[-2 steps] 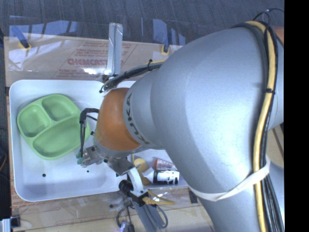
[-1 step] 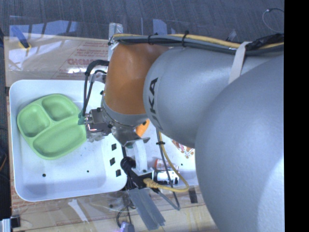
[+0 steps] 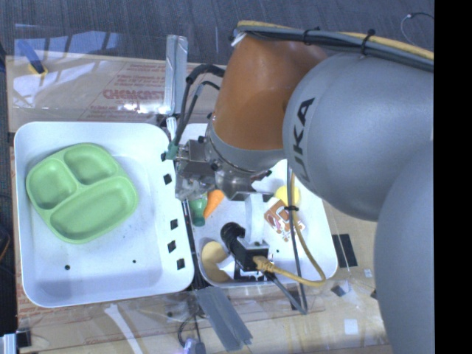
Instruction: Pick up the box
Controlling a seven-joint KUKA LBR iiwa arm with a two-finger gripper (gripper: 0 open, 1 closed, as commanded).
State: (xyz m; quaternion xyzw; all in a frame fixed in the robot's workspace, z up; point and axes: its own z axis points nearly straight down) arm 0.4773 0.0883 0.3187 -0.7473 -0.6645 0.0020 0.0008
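Leftward, green plate (image 3: 81, 192) inside bin (image 3: 96, 282)

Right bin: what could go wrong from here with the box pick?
The gripper hangs over an orange piece and a green piece by the left wall of the right bin; it may close on those instead.
The orange-and-white packet, possibly the box, lies apart toward the view's right, beside a yellow item.

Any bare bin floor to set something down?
Left bin: bare floor from the green plate to its near and right walls. Right bin: crowded, the arm overhangs it, with an orange piece, a small printed box and a tan round piece.
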